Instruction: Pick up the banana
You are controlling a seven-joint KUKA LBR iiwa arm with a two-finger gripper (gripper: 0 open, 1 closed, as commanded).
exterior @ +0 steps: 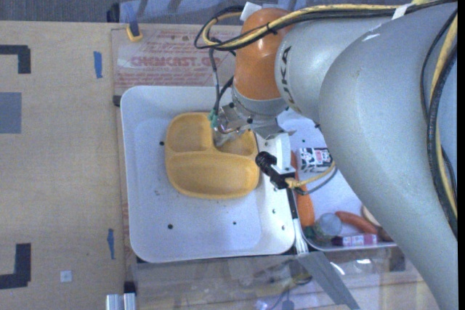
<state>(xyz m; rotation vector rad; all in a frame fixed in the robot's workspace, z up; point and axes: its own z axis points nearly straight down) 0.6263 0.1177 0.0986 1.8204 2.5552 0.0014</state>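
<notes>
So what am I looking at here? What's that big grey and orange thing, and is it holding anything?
That is a robot arm, grey with an orange band, seen by a camera fixed above the bench and looking down at a slant. It reaches in from the right over a shallow white bin. In that bin lies a yellow plastic plate with divided compartments. The arm's wrist hangs over the plate's upper edge, and the picture does not let me tell whether it holds anything. A second bin to the right holds an orange carrot and other small items, partly hidden by the arm.
</notes>
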